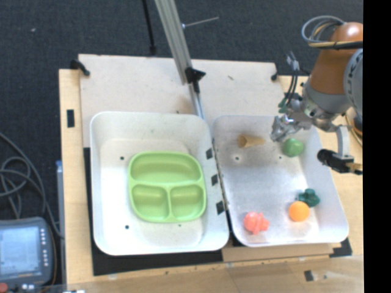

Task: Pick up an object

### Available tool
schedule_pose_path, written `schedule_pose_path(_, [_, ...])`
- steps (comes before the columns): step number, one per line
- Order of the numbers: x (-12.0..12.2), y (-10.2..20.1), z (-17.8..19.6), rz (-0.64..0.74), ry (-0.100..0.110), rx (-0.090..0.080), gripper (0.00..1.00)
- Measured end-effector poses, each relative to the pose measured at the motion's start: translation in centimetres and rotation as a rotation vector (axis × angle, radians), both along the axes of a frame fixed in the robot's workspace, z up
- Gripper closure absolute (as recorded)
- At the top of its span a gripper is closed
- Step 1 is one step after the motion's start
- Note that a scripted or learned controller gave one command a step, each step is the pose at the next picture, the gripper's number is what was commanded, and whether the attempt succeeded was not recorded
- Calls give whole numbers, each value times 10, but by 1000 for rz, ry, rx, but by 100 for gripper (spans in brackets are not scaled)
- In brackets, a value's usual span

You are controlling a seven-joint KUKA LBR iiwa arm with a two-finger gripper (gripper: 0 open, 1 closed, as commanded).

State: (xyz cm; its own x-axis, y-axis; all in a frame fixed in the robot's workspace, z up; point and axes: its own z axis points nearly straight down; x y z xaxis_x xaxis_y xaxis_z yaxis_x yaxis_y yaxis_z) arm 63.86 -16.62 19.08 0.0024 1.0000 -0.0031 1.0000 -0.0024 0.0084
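Your arm (pixel 333 72) reaches down over the right bin (pixel 272 182); its gripper (pixel 282 131) hangs just beside the green ball (pixel 294 147), finger state unclear.

This looks like a robot lab. A plain wooden bench (pixel 153 78) stands on dark carpet (pixel 61 17), with two white bins (pixel 104 133) on it. Behind the bins a metal pole (pixel 174 32) rises, and left of the bench are loose cables (pixel 18 170) and a control screen (pixel 21 252).
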Motion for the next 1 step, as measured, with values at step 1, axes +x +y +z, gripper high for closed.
schedule_pose_path(1, [1, -2, 55, 4, 1, 0, 100])
